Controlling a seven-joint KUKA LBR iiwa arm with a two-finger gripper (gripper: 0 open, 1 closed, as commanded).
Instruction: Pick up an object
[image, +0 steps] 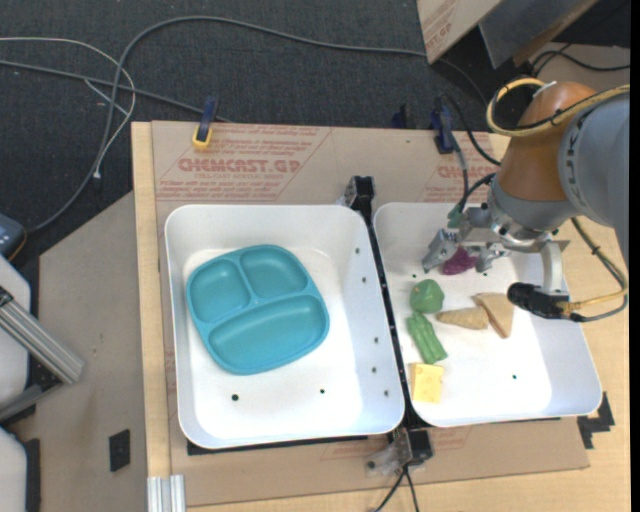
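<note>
A flat yellow cheese-like square (427, 382) lies at the right white bin's (560, 385) front, behind it a green pickle-shaped piece (427, 338). Farther back, the grey two-finger gripper (462, 256) straddles a purple grape-like lump (459, 262), fingers spread around it. A divided blue plastic plate (258, 308) sits in the left white bin (200, 400).

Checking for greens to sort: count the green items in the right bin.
2. A rounded green piece near the bin's left wall, and a long green piece just below it. The gripper may hide others.
</note>
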